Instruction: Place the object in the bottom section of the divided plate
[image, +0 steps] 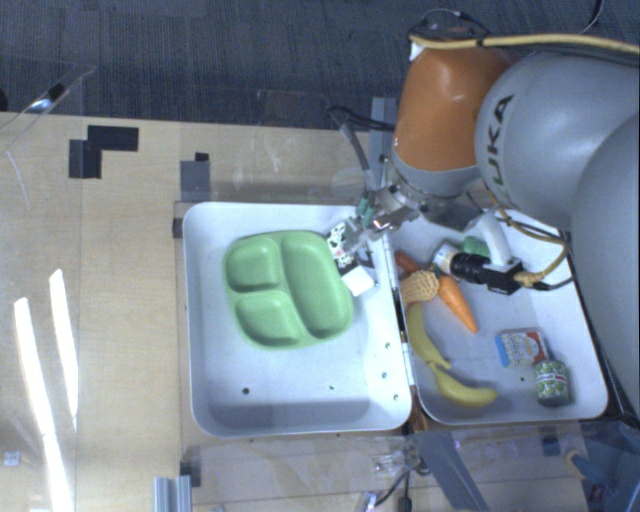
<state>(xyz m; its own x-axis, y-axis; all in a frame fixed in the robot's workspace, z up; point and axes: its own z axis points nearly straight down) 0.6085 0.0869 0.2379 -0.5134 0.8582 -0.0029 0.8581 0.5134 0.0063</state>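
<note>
The bench (100, 330) is pale wood with black markers near its far left corner; dark ribbed flooring (200, 50) lies beyond its far edge. Two white bins sit side by side. The left bin (290, 400) holds a green divided plate (288, 288) near its far right corner. The gripper (352, 252) hangs over that plate's right rim, at the bins' shared edge; whether its jaws are open or closed cannot be told. The right bin (590, 400) holds a banana (445, 368), a carrot (458, 302), a small can (550, 382) and a packet (520, 348). Which object is the task's cannot be told.
</note>
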